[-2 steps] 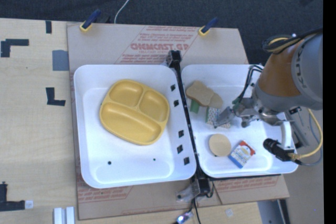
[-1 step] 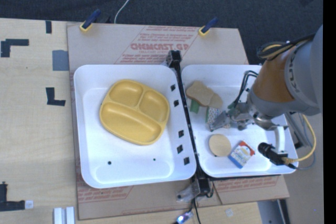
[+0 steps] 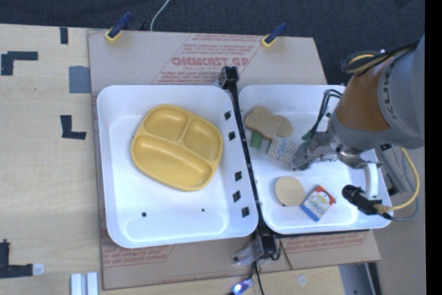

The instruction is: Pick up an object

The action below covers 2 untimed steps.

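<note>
Two bins sit side by side: the left bin (image 3: 114, 169) bears a yellow tray (image 3: 177, 146), lying flat. In the right bin (image 3: 276, 221) a tan lump (image 3: 267, 122), patterned cloth (image 3: 282, 147), round disc (image 3: 289, 191) and small carton (image 3: 318, 203) cluster loosely. The gripper (image 3: 302, 158) sits low just beside the cloth, likely its target; I cannot tell how its jaws stand.

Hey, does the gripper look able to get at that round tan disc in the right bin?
Probably yes. The round tan disc lies flat with nothing on top, just below the gripper; the small carton sits beside it.
</note>
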{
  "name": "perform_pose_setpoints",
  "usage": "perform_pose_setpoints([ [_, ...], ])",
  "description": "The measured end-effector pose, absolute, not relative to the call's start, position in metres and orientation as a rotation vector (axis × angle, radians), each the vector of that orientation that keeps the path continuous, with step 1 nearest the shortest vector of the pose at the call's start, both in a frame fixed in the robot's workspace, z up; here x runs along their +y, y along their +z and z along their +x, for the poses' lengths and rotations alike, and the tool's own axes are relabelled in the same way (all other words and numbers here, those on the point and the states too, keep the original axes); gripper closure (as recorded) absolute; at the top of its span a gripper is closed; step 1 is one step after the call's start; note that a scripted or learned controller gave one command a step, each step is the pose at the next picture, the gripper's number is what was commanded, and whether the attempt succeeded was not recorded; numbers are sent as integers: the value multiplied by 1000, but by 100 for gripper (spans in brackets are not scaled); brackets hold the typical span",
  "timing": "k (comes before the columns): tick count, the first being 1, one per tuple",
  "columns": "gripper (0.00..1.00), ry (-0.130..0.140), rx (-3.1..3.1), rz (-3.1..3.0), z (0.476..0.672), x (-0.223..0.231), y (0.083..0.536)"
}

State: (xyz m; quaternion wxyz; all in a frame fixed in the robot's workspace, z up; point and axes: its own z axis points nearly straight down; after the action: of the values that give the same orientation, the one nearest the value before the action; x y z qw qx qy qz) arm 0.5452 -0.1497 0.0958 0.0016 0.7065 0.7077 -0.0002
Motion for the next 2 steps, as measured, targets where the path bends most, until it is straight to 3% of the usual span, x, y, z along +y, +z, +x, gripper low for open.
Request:
perform_pose_setpoints([
  [2, 100, 3, 2221, 2218, 550, -158, 194],
])
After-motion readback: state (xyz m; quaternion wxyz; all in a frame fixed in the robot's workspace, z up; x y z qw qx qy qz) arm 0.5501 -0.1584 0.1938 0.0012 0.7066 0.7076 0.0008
